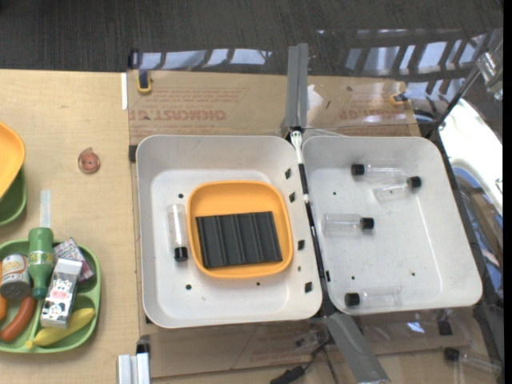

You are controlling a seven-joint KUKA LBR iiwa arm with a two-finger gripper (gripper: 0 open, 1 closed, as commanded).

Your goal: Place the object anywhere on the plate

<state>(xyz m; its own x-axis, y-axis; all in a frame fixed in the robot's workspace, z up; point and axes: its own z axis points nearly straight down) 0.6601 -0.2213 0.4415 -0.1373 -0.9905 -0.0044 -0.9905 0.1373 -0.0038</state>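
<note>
An orange plate (238,194) with rounded corners lies in the left white bin (156,294). A dark grey ridged slab (238,239) rests flat on the plate and covers most of it. A clear vial (175,226) with a black cap lies on the bin floor just left of the plate, cap toward the front. Several more clear black-capped vials lie scattered in the right bin (448,238): one (373,170) at the back, one (398,186) beside it, one (348,224) in the middle.
Another vial (370,298) lies by the right bin's front wall. On the wooden table to the left stand a green tray (76,330) of toy food, an orange bowl (8,162) and a small pink disc (90,161). Cardboard (208,110) lies under the bins.
</note>
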